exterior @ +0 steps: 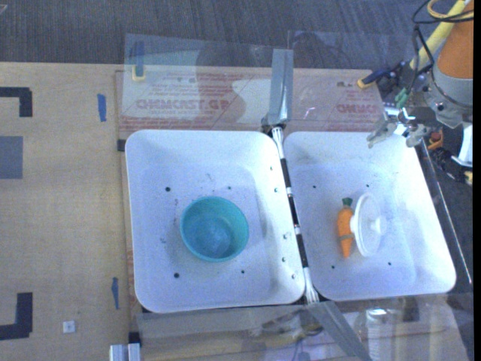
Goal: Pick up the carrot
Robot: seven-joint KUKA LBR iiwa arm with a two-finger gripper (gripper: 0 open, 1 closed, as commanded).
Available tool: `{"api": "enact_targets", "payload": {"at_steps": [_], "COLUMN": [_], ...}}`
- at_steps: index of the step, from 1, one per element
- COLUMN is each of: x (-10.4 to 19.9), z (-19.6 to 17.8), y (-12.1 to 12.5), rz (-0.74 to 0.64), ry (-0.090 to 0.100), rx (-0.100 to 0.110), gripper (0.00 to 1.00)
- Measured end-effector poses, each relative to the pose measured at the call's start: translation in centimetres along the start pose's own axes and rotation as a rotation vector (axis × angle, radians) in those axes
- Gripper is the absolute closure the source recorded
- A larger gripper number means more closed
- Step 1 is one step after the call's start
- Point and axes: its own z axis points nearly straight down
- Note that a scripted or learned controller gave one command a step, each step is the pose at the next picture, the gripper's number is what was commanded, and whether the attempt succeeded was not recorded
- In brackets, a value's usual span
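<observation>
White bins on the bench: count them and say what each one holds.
2. The left bin holds a teal bowl. The right bin holds the carrot, lying against a small white lid-like piece. Nothing looks hidden.

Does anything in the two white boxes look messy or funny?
Nothing looks spilled or broken. The carrot lies in the right bin, pressed against a white lid-like dish. The teal bowl sits upright in the left bin. The end effector hangs over the right bin's far corner.

Grey arm [451, 89], orange band, yellow cable [443, 6]
</observation>
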Motion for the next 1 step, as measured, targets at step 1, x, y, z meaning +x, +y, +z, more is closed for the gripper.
{"api": "enact_targets", "payload": {"at_steps": [1], "x": [6.25], "z": [7.44], "y": [-5.94], "rz": [0.096], "ry": [-0.001], "rx": [-0.001], "gripper": [0.00]}}
